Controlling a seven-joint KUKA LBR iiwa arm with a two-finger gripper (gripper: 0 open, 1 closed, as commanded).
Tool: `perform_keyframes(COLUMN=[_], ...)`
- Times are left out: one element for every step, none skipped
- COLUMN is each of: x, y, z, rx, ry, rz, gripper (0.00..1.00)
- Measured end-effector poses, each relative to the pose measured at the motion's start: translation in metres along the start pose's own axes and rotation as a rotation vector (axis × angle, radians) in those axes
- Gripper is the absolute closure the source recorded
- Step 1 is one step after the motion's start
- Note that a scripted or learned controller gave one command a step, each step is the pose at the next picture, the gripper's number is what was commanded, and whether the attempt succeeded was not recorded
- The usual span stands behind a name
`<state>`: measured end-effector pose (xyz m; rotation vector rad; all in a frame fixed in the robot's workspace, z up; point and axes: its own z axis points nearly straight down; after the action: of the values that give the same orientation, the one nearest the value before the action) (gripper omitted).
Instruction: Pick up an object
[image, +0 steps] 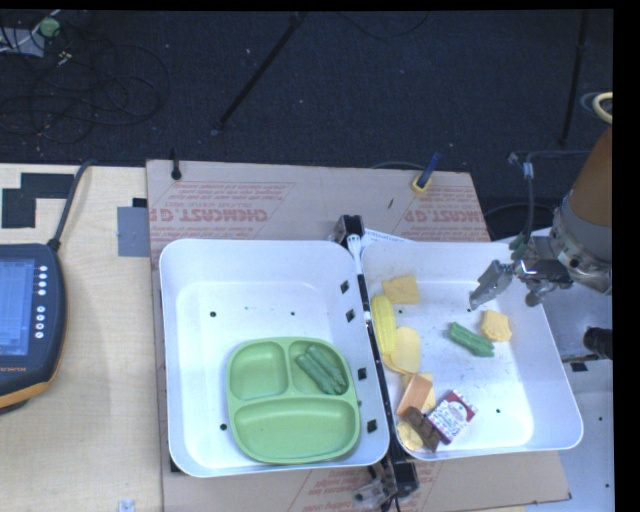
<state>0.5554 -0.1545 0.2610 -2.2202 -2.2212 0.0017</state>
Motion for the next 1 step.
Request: perform_keyframes(x=[-0.0323], y=[0.0176], z=[0.0802], rx=[0.005], ry=[0.001], rz=[0.000], gripper=[0.00])
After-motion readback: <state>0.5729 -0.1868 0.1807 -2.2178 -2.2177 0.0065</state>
